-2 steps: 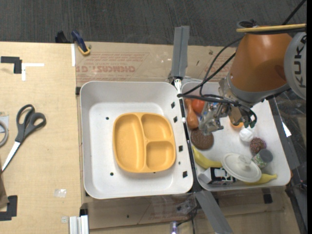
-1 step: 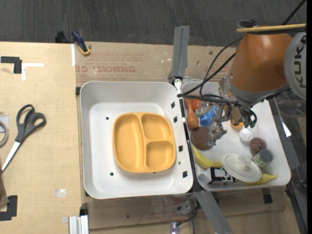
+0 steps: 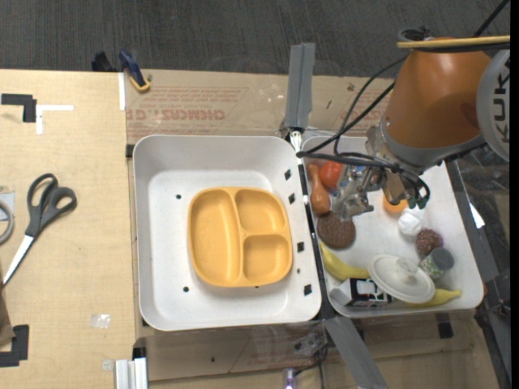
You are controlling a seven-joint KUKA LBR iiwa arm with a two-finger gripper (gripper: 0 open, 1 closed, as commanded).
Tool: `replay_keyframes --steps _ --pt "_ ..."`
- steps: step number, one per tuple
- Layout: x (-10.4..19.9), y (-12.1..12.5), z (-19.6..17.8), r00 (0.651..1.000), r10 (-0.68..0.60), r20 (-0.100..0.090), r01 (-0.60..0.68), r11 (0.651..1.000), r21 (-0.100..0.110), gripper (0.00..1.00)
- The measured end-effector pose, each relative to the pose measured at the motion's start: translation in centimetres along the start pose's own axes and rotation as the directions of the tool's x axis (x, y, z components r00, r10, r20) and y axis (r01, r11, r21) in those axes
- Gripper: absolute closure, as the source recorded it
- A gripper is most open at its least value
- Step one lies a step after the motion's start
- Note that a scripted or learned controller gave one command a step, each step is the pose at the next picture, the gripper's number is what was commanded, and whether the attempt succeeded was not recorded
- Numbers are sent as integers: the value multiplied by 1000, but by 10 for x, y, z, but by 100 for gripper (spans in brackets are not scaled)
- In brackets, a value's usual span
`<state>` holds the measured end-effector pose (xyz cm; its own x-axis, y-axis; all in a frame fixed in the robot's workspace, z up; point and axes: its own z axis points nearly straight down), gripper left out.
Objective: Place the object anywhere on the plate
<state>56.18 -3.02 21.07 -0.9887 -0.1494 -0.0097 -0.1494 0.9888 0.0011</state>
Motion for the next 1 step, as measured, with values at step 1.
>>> replay_keyframes --steps 1 --pt "0 0 0 1000 0 0 0 1000 0 0"
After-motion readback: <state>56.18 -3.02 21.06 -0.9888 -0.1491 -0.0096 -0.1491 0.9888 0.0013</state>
